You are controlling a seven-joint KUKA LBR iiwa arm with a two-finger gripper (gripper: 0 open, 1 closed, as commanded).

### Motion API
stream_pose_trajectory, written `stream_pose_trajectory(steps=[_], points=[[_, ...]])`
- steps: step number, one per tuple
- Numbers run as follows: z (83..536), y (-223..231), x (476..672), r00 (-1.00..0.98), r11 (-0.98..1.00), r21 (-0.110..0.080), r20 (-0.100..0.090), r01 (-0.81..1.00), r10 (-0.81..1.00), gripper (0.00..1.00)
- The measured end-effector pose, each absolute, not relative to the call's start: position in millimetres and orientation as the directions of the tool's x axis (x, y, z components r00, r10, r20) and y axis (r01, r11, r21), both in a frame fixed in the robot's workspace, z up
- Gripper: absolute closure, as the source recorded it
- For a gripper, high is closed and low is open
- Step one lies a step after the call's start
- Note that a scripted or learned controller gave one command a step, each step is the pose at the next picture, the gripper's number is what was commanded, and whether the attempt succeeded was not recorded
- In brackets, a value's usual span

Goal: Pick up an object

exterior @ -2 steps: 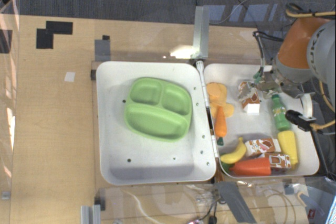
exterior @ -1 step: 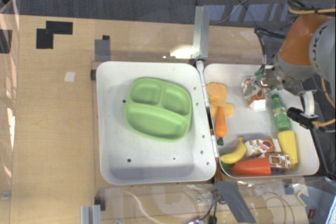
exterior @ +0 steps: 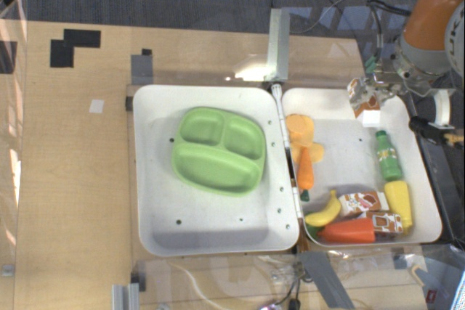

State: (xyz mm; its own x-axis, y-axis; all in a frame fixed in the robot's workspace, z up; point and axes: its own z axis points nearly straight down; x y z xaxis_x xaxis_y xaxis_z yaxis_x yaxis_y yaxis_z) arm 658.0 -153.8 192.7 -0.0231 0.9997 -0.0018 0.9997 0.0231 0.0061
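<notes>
From my remote seat I saw the bench [exterior: 65, 178] carrying two white bins side by side. The left bin [exterior: 156, 229] held a green divided plate [exterior: 218, 150] lying flat near its centre. The right bin [exterior: 341, 149] held the clutter: an orange round piece [exterior: 299, 127] at its 10 o'clock, touching a carrot [exterior: 306, 170] just below it; a green bottle [exterior: 388, 156] at 3 o'clock with a yellow bottle [exterior: 399, 203] right beneath it at 4; a banana [exterior: 325, 211], a red pepper-like piece [exterior: 349, 231] and two small cartons [exterior: 367, 201] bunched along the 6 o'clock wall, touching each other. The arm [exterior: 436, 18] sat at the frame's 2 o'clock, orange band up top. The gripper [exterior: 372, 87] hung over the right bin's 1 o'clock corner, with a small brown-and-white carton [exterior: 362, 102] right under it. I couldn't tell how wide the tool stood, nor whether that carton was actually clamped or just lying beneath it.
</notes>
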Motion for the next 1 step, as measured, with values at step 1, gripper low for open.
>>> stream_pose_trajectory(steps=[1], points=[[189.8, -158.0, 670.4, -0.012, 0.012, 0.005, -0.002, 1.0, 1.0, 1.0]])
